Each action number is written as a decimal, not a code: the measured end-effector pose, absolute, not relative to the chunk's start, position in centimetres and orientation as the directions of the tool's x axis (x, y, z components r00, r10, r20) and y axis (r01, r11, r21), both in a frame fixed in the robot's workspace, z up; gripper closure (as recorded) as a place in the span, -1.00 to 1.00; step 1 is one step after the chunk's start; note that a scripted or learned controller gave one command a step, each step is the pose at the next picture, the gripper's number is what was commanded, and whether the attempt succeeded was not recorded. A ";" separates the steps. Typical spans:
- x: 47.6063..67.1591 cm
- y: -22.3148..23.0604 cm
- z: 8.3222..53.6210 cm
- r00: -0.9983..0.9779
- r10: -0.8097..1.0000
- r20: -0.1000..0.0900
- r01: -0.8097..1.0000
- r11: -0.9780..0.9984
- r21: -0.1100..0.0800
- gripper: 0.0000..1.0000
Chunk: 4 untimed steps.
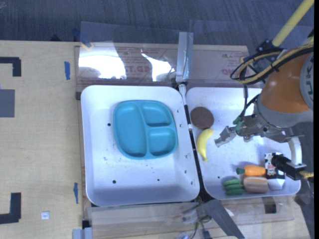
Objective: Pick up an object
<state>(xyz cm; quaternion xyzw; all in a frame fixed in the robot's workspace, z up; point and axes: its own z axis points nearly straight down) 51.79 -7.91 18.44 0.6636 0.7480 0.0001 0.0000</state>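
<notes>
Where the end effector [223, 137] hangs: we see it over the floor of the right bin [219, 169], aimed toward the view's left, just right of the banana [204, 144] and apart from it.
End effector state: we cannot tell whether it is spread or pressed together; at this slant it reads as one grey wedge.
Banana, place: it lies flat in the right bin, close to the wall shared with the left bin [97, 148].
Banana, long axis: it runs from the bin's far side toward its near side, roughly along that shared wall, with a gentle curve. The far end leans right, toward the end effector. We cannot tell which end is the stem.
Brown disc [202, 117]: round and flat, just beyond the banana's far end; we cannot tell whether the two touch.
Near-edge group: an orange carrot [253, 171] lies crosswise above a tan bun [255, 184], with a green piece [232, 185] against the bun's left end.
Left bin: it holds a blue divided plate [144, 128].
Hidden: the arm [284, 91] covers the right bin's far right corner.
Hard to make out: glare whitens the clear sheet [129, 63] behind the left bin.
</notes>
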 end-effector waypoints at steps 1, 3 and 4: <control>48.6 -13.2 9.8 -0.118 0.993 0.001 0.993 0.118 -0.010 -1.00; 47.9 -9.2 11.8 -0.208 0.978 0.004 0.978 0.208 -0.002 -1.00; 62.7 -10.7 12.3 -0.158 0.987 -0.001 0.987 0.158 0.002 -1.00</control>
